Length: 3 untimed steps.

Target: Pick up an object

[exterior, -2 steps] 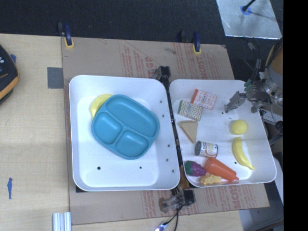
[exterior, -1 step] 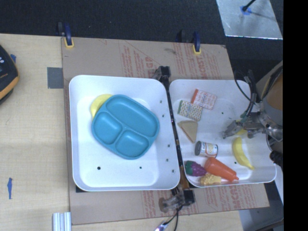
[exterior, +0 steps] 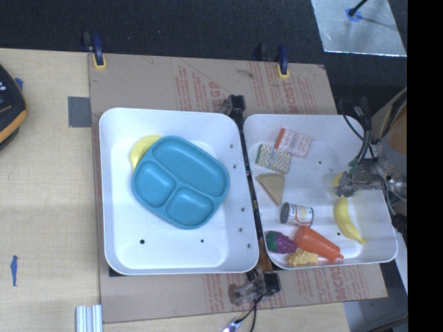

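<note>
The gripper (exterior: 349, 183) reaches in low at the right edge of the right bin (exterior: 325, 133), its dark jaws hanging over the bin's white floor just above the banana (exterior: 347, 220). From where I stand I cannot tell whether the jaws are spread or pressed together; nothing shows between them, and whether they touch the banana's upper tip is unclear.

The banana lies flat near the bin's right wall, its long axis running from upper left to lower right, curving gently, its upper end pointing toward the gripper.

In the right bin I count one of each thing. A red and white packet (exterior: 293, 142) lies near the top, with a green speckled sponge (exterior: 274, 158) just beside it and a tan wedge (exterior: 272, 186) below that. A small can (exterior: 297, 214) lies on its side in the middle. Along the bottom edge sit a carrot (exterior: 318, 243), pointing to the lower right, a purple and green toy (exterior: 279, 241) and a little yellow corn piece (exterior: 302, 258), all close together.

The left bin (exterior: 118, 247) holds two things: one blue divided plate (exterior: 180, 182), tilted, resting partly on top of one yellow object (exterior: 142, 149) that peeks out at its upper left. Both bins sit side by side on brown cardboard (exterior: 173, 81) on the tabletop (exterior: 41, 220).
</note>
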Motion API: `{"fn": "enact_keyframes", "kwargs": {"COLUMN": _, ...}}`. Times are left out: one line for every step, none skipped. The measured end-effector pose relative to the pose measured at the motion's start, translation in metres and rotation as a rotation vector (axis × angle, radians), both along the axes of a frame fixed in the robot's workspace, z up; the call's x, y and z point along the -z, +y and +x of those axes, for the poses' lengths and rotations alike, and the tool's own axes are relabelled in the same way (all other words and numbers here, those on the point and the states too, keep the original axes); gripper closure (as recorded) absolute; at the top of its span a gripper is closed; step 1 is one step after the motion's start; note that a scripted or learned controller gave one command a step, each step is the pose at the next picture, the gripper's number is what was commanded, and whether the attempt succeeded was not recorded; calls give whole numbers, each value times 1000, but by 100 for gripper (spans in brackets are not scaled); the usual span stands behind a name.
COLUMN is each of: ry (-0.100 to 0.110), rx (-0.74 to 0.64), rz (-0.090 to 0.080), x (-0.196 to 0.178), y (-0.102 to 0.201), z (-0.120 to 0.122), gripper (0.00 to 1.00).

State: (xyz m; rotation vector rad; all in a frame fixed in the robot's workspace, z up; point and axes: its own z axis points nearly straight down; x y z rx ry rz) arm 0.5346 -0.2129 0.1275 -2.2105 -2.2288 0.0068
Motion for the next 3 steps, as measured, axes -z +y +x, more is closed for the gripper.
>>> {"fn": "enact_keyframes", "kwargs": {"ry": -4, "rx": 5, "rz": 1, "x": -64, "y": 1, "z": 5, "gripper": 100}}
{"fn": "enact_keyframes", "kwargs": {"ry": -3, "rx": 5, "rz": 1, "x": -63, "y": 1, "z": 4, "gripper": 0}}
{"fn": "enact_keyframes", "kwargs": {"ry": -1, "rx": 3, "rz": 1, "x": -8, "y": 2, "z": 7, "gripper": 0}}
